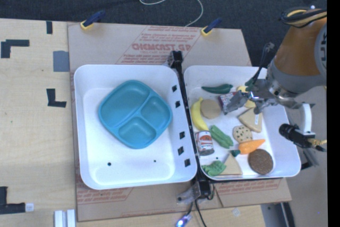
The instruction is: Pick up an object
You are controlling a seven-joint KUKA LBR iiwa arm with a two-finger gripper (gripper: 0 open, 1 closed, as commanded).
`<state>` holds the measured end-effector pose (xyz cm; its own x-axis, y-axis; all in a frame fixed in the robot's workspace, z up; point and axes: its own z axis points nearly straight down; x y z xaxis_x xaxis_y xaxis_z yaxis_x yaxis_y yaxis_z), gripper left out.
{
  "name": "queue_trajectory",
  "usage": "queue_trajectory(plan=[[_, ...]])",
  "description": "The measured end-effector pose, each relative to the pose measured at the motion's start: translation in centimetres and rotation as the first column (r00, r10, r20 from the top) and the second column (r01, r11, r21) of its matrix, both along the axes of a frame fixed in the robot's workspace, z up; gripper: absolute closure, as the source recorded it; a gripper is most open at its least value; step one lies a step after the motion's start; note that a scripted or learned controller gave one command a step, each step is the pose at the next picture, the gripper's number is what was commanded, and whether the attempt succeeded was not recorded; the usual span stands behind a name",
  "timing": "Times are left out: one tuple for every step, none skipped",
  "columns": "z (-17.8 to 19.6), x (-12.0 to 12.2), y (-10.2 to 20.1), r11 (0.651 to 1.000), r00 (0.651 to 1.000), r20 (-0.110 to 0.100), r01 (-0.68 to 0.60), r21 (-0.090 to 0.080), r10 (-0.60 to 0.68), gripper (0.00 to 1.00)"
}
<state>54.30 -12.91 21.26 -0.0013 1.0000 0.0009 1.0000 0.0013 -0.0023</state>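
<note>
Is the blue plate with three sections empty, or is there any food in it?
Empty. The blue plate lies flat in the left bin, and all three sections show bare blue. The food items are in the right bin.

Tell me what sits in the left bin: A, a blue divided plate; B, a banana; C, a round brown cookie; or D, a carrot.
A: the blue divided plate lies alone in the left bin, while the food items sit in the right bin.
</note>
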Motion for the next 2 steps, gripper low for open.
queue_trajectory(plan=[[0.5, -1.8, 5.0, 1.000, 1.000, -0.001, -0.004, 0.002, 0.004, 0.00], [6.6, -6.1, 10.1, 1.000, 1.000, 0.004, -0.005, 0.001, 0.005, 0.00]])
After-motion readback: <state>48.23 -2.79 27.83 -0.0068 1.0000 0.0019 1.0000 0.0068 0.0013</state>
